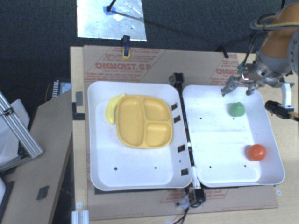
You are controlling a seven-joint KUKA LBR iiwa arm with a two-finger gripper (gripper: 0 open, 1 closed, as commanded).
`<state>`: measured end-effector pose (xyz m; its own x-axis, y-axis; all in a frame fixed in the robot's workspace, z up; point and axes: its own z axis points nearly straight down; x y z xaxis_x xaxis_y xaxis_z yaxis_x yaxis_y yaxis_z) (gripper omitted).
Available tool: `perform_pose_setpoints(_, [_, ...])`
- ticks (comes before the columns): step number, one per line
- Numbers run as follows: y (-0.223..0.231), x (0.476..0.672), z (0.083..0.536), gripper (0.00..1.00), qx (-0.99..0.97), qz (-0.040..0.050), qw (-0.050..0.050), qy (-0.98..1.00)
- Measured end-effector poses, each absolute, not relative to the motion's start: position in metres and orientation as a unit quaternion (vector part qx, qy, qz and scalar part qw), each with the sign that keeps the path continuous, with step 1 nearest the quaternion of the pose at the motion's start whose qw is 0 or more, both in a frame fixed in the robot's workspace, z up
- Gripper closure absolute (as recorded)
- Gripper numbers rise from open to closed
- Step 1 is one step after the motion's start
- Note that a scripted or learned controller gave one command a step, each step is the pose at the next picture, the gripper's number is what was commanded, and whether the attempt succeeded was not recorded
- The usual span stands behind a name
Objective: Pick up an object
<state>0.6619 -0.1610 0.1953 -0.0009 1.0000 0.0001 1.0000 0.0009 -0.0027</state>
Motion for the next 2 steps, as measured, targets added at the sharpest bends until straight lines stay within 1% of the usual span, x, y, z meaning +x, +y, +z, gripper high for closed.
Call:
perform_pose_setpoints(1, [-0.166, 0.66, 0.152, 0.0, -0.707, 0.0006, 0.0, -0.707])
perform_pose_setpoints(2, [-0.168, 0.667, 0.093, 0.0, -0.705, 0.0002, 0.0, -0.709])
